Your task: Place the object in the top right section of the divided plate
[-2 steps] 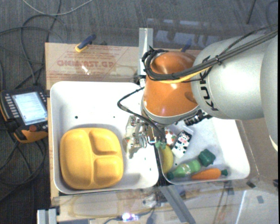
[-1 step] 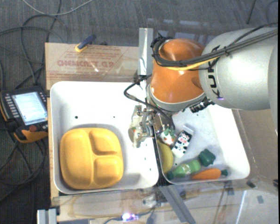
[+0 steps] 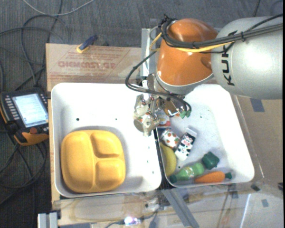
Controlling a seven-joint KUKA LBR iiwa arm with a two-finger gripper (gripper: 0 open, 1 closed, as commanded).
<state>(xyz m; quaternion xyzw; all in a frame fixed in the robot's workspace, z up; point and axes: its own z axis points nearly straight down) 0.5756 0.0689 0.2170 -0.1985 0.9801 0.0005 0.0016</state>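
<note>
From my remote seat: the grey arm with the orange band point(image 3: 185, 51) reaches in from the right and hangs over the seam between the two shallow white bins. Its jaws assembly point(image 3: 149, 115) sits low above the divider, cluttered with cables and metal parts; I cannot tell whether the jaws are apart or together, nor whether anything sits between them.

Left white bin point(image 3: 85, 99): a yellow divided plastic plate point(image 3: 92, 160) with rounded corners lies in the near left part, flat, one large section and two smaller ones. Nothing lies on the plate.

Right white bin point(image 3: 228, 122): things cluster along the near edge. A small white cube with red spots point(image 3: 169, 137) lies just below the jaws assembly, with a white block with black markings point(image 3: 185, 144) touching it on the right. A yellow banana point(image 3: 169, 159) lies along the divider wall. A green plastic bottle with a dark green cap point(image 3: 197, 167) lies on its side, and an orange carrot point(image 3: 210, 177) rests just beside it towards the near rim.

Beyond the bins a brown cardboard sheet with red print point(image 3: 85, 65) covers the worktop. A handheld control pendant with a lit screen point(image 3: 23, 113) lies on the floor at left.
</note>
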